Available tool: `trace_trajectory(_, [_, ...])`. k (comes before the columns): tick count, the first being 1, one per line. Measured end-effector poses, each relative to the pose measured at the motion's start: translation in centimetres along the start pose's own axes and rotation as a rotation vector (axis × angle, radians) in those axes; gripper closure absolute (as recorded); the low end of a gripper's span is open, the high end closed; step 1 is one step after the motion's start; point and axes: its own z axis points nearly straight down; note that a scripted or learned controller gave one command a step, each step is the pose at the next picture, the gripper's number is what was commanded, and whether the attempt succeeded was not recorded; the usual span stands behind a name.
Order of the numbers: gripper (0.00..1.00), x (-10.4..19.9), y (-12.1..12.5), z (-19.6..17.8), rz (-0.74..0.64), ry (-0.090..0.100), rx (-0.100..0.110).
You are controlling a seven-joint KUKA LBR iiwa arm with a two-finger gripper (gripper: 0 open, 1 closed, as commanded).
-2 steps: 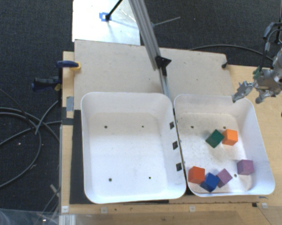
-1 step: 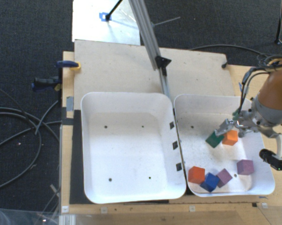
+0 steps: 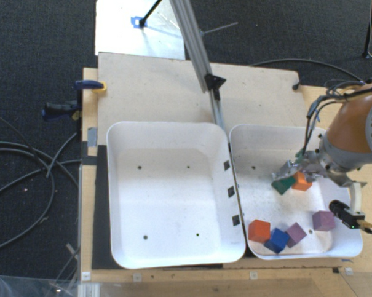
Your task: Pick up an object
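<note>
My end effector (image 3: pixel 294 173) is down inside the right-hand shallow white plastic bin (image 3: pixel 254 138), towards its far right side, with my grey arm and its orange band coming in over that bin's right wall. Right at the tip sit two small blocks, touching or nearly touching each other — a dark green block (image 3: pixel 283 185) tilted on one edge and a small orange block (image 3: pixel 302 182) just to its right. Both lie at or just under the tip, but I cannot tell from this slant whether either one is truly caught, nor whether the tip is apart or together; the metal parts blur into the blocks.

Along the near edge of the same bin lie the other candidates: a larger orange cube (image 3: pixel 259 230) close to the near left corner, a blue cube (image 3: pixel 277 240) just beside it, a light purple cube (image 3: pixel 296 233) touching or almost touching the blue one, and a second purple cube (image 3: pixel 323 220) nearer the right wall. The left-hand white bin (image 3: pixel 168 135) holds no blocks.

My judgement: I have reached the green and orange pair, so the approach is done — but nothing is lifted. What remains is a secure closing on one block and raising it off the bin floor.
</note>
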Motion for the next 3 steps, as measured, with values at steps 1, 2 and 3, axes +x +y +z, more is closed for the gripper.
trace_trajectory(1, [0.00, 3.5, 2.7, 0.9, -0.001, 0.000, -0.017])
trace_trajectory(2, [0.00, 2.0, 3.3, 1.0, -0.005, -0.008, -0.022])
trace_trajectory(3, [0.00, 4.8, 1.9, 1.1, -0.002, 0.001, -0.019])
